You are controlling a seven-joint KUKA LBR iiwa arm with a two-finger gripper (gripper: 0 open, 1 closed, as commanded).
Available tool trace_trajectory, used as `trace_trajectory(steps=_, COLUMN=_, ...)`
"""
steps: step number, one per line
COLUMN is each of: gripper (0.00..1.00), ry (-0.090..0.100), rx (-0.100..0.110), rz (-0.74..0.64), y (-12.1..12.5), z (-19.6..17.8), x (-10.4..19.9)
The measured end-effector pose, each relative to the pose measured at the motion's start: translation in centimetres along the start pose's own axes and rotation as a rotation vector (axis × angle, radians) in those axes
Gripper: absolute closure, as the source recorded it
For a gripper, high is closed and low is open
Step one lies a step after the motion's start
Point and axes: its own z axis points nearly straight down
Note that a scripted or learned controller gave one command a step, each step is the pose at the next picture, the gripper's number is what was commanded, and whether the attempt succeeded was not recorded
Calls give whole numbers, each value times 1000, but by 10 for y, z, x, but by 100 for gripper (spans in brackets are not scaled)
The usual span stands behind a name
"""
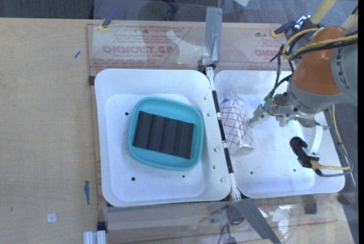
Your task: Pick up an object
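Note:
A white paper cup (pixel 236 127) with a red lattice pattern lies on its side in the right bin (pixel 273 174), close to the divider between the bins. My gripper (pixel 259 115) hangs low over the right bin, just right of the cup and about level with its middle. It looks very near the cup's side, and nothing is visibly held. A teal tray (pixel 166 133) with a black ribbed insert lies flat in the middle of the left bin (pixel 114 169).
The grey arm with its orange band (pixel 318 69) reaches in from the right over the right bin's far side. A black plug on a yellow cable (pixel 301 152) hangs below the wrist. A clear plastic sheet (pixel 148 46) lies behind the bins.

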Motion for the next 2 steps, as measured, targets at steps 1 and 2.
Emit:
trace_trajectory(steps=1, gripper=0, ry=17, rx=22, rz=118, y=44, z=-50, x=-69)
trace_trajectory(steps=2, gripper=0, ry=17, rx=21, rz=85, y=26, z=-97, x=-73)
